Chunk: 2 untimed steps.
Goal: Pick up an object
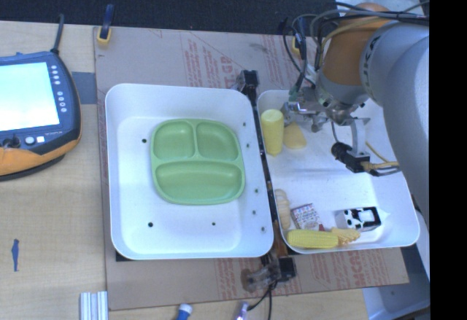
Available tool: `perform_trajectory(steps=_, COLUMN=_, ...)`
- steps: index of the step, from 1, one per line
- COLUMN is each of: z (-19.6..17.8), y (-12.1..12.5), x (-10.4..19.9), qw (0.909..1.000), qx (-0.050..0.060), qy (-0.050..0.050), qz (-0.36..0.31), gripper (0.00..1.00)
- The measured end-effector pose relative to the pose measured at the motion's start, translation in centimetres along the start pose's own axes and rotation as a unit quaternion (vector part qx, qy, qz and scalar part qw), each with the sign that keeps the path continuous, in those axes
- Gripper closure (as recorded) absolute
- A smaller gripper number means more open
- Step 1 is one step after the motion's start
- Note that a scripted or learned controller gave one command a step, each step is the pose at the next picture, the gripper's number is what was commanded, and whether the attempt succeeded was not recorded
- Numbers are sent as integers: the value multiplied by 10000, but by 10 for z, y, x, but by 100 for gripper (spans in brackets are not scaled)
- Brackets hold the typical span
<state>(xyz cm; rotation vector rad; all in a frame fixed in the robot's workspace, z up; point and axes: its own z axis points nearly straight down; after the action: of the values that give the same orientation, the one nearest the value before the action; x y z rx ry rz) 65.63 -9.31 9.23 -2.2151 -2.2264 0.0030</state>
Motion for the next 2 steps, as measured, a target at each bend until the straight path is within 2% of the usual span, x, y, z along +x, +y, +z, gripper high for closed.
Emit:
perform_trajectory(steps=1, z=-11, y=0, x=-1, qw=10000, qx=3, qy=-1, qz=-10, gripper=100)
perform_trajectory(steps=2, z=1, y=-81, x=-21, qw=10000, qx=15, qy=-6, qz=2, gripper=100)
